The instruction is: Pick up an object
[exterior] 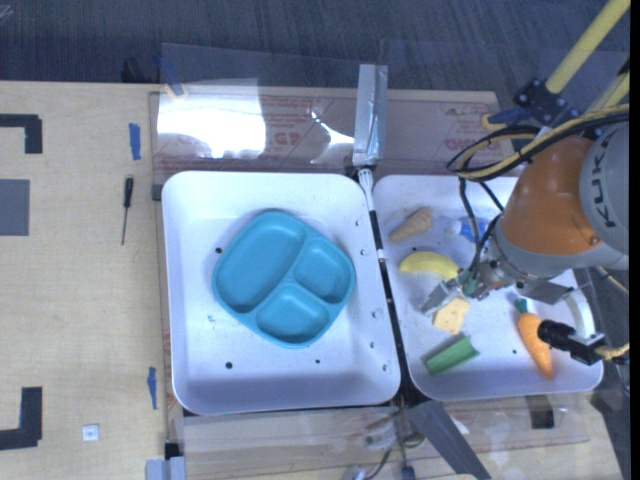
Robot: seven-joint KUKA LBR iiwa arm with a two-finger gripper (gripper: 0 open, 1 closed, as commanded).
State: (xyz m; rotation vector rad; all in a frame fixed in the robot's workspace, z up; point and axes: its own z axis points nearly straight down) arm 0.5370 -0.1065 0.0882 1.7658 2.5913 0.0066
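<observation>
The right bin (575, 380) holds several toy foods: a yellow banana (428, 264), a pale yellow cheese wedge (453, 316), a green block (449, 354), an orange carrot (535, 344) and a tan bread piece (410, 224). My gripper (441, 295) hangs low over this bin, its tip between the banana and the cheese wedge, pointing left. Nothing shows in its grasp. The arm's orange band (548, 208) covers the bin's back right part.
The left bin (190, 218) holds a blue divided plate (285, 276). A small blue item (468, 230) lies behind the banana. Cables (500, 148) trail over the right bin's back edge. A clear plastic sheet (260, 118) lies behind the bins.
</observation>
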